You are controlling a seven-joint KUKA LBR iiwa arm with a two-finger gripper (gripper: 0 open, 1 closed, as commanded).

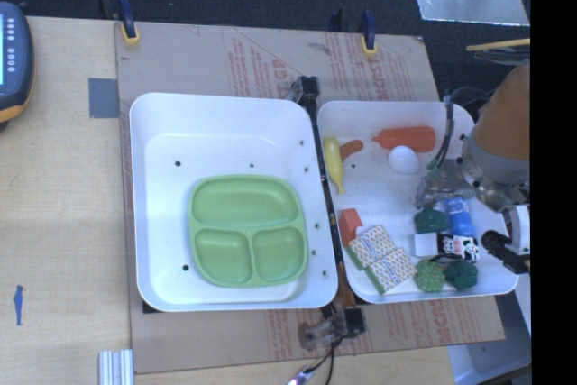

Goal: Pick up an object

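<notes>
The right bin (361, 123) holds the loose objects. A yellow banana (334, 163), a long orange piece (406, 138) and a white ball (403, 160) lie in its far half. A red block (350, 222), a patterned box (383, 256), a white block (425, 243), a black-and-white piece (458, 245) and two green lumps (431, 276) fill the near half. My gripper (438, 191) is low over the bin's right side, just above a teal object (431, 219) and a blue bottle (458, 216). The wrist hides its tips.
The left bin (153, 194) holds a green divided plate (248, 230). The arm's grey body and orange band (505, 117) overhang the right bin's right wall. A dark clip (308, 88) sits between the bins at the far side. Cardboard lies beneath both bins.
</notes>
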